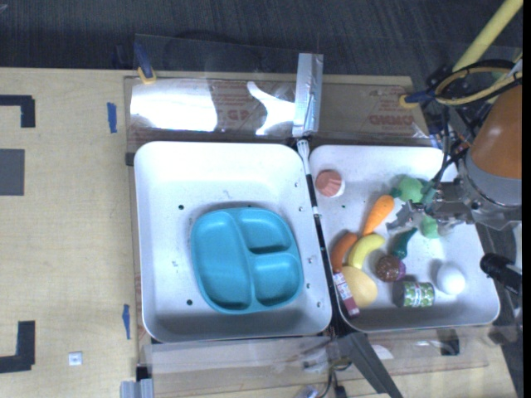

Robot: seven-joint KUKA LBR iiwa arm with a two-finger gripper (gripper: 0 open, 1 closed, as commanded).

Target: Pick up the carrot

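Overhead, the camera view shows two white bins side by side on the wooden surface (66, 222). The left bin (166, 172) holds a blue divided tray (246, 258). The right bin (465, 305) holds a heap of toy food, and the carrot (379, 212) lies there toward the middle, tilted, its orange body running from lower left up to the right, where green leaves (407, 188) cap it. A yellow banana (366, 248) lies just below its narrow tip, and a pink round piece (329, 182) sits apart to the upper left. The pincer (425, 215) hovers just right of the carrot, near its leafy end; whether it is released or clenched I cannot tell, since its tips blur into the green pieces around it. Nothing can be seen gripped.

Judging by its look, the carrot is a light, stiff plastic toy with a smooth, tapering skin, so it may slip out toward the thin end. The thick part just below the leaves seems the safest hold, squeezed across the width.
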